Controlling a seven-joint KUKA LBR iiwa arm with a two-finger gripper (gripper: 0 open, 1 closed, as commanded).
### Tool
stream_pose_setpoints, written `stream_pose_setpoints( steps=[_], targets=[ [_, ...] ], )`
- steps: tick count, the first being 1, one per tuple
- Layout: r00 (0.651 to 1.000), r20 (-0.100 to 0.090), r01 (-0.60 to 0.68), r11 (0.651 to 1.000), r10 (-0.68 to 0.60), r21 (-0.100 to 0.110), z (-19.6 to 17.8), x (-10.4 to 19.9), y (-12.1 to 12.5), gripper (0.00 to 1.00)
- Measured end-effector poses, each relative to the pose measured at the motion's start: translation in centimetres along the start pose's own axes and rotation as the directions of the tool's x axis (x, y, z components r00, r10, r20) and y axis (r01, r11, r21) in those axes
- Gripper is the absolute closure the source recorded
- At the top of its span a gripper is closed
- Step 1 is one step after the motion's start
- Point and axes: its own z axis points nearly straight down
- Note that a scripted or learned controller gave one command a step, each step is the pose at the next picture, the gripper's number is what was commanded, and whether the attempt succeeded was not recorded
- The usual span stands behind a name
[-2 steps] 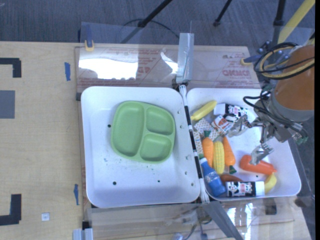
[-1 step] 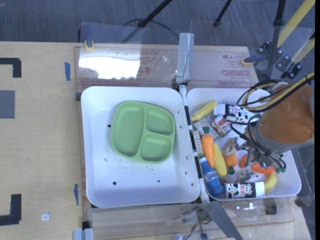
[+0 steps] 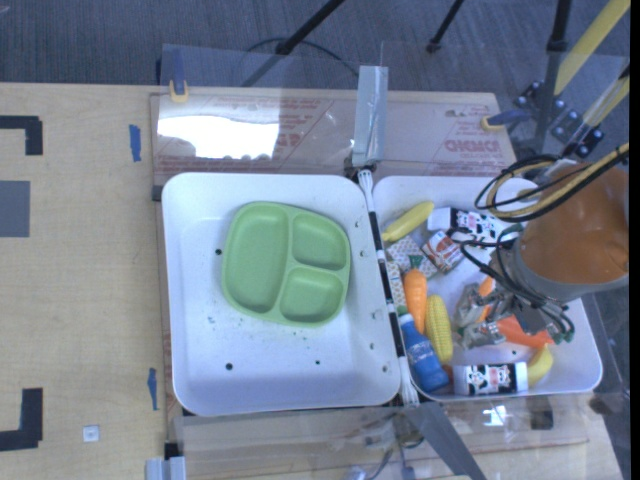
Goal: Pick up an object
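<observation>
I read this as the reach step: gripper [image 3: 482, 320] low in the right bin [image 3: 590, 363] among the toy food, finger state unclear to me; next it must close on one item.

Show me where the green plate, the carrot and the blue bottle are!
green plate [image 3: 286, 263]: camera view, on the ridge between its compartments.
carrot [image 3: 415, 292]: camera view, on the middle of its orange body.
blue bottle [image 3: 424, 356]: camera view, on the middle of its blue body.
</observation>
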Motion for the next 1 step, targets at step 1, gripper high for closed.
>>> stream_pose_setpoints(
  steps=[1],
  targets=[
    [1.000,-0.016,0.009,1.000,-0.009,-0.009,-19.56,-5.16,2.18,1.00]
  ],
)
